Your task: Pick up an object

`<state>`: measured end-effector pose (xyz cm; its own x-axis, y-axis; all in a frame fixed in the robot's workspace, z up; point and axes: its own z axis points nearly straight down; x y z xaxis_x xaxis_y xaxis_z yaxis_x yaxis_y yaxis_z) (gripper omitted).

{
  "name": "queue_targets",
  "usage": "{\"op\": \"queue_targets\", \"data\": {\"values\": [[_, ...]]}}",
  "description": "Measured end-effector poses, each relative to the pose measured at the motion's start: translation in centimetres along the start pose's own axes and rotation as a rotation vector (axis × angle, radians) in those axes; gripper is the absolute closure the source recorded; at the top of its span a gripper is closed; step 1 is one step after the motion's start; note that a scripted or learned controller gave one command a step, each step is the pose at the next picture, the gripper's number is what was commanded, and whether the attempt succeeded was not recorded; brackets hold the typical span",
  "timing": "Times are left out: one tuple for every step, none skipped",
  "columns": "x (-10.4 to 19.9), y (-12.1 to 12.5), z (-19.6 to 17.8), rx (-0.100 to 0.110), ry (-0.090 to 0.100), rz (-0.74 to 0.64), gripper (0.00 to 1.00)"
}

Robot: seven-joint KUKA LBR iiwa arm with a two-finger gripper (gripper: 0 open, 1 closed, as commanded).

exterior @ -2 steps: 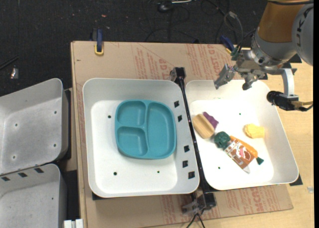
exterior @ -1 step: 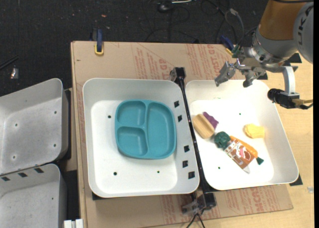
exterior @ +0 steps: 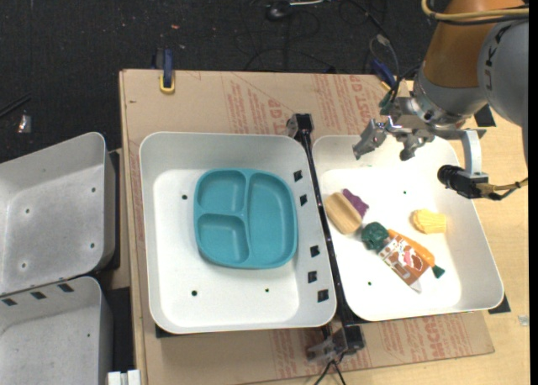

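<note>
In the right bin (exterior: 471, 291) lie several small items: a tan bread-like piece (exterior: 342, 212) with a purple piece (exterior: 356, 203) beside it, a dark green lump (exterior: 373, 234), an orange-and-brown packet (exterior: 407, 259) and a yellow corn-like piece (exterior: 429, 222). My gripper (exterior: 389, 145) hangs over the far edge of this bin, above and behind the items. Its two fingers (exterior: 367, 141) stand apart, open, with nothing between them.
The left bin (exterior: 168, 291) holds a teal divided plate (exterior: 245, 218). A black divider (exterior: 317, 215) runs between the two bins. Two more white trays (exterior: 50, 207) lie off the bench at the left. Cardboard (exterior: 244, 97) borders the bins at the back.
</note>
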<state>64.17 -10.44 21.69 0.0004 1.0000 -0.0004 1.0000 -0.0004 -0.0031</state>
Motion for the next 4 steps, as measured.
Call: {"op": "queue_targets", "data": {"values": [[0.0,0.3,6.4,0.002,0.001,0.0,0.0],[0.1,-0.7,11.4,0.001,0.001,0.001,0.0],[0.1,-0.6,10.0,-0.005,-0.001,0.001,1.0],[1.1,-0.1,4.4,-0.01,0.0,-0.004,1.0]]}}
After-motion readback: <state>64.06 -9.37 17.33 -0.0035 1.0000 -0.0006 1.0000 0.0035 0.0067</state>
